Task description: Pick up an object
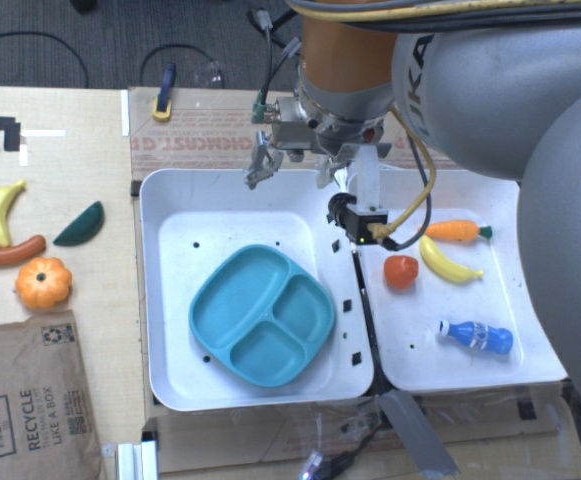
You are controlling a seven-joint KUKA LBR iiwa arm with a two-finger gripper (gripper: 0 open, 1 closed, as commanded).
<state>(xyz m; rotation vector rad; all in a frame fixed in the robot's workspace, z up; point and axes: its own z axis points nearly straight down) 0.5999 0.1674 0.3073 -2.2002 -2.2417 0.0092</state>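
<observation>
The grey arm (490, 78) hangs over the far rim of the left bin (170, 208), its claw (292, 171) spread open with nothing between the fingers. The blue divided tray (262, 314) lies inside that bin. Right of the tray, in the right bin (530, 358), lie a banana (448, 261), a carrot (456, 232), a blue bottle (478, 336) and a red tomato (401, 271).

Glossy turquoise plastic tray (262, 314)

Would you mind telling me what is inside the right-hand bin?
The right bin holds a carrot, a banana, a tomato and a blue bottle. The arm covers its far corner.
</observation>
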